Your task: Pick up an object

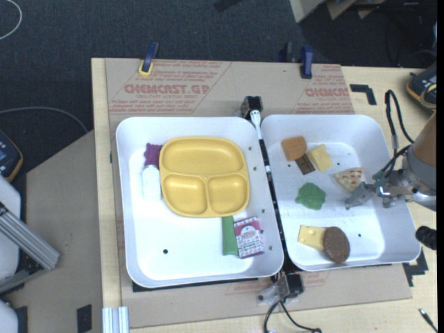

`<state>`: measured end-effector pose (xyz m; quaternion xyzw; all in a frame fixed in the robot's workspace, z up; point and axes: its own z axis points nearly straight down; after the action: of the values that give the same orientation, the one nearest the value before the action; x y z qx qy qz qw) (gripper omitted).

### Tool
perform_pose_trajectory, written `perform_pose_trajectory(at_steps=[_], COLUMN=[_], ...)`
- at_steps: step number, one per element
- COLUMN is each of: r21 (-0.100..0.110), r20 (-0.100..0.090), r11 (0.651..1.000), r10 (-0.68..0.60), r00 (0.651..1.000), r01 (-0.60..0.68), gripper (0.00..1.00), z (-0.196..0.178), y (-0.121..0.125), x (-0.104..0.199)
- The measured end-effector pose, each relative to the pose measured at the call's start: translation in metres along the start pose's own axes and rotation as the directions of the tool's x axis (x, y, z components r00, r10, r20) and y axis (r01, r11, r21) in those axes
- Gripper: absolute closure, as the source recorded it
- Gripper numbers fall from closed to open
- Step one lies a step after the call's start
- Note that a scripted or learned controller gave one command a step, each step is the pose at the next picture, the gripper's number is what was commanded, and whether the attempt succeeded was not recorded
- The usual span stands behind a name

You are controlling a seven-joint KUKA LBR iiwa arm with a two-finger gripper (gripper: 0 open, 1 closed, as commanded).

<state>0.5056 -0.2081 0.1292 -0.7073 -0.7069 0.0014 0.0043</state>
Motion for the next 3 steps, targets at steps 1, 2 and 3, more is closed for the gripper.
perform_pose_trajectory(at_steps=[1, 2, 3], r21=[-0.001, -0.009, -0.014], r20=[0.0, 0.004, 0.008], r11=[1.0, 1.0, 1.0], r10=[0.0, 0.001, -0.001], r00=[1.0, 1.0, 1.0], r01=[0.0, -0.001, 0.001], gripper=[0.0, 1.0, 1.0], z=[0.048, 0.034, -0.01], y=[-0.001, 0.001, 0.007], x=[0.001, 0.0, -0.002])
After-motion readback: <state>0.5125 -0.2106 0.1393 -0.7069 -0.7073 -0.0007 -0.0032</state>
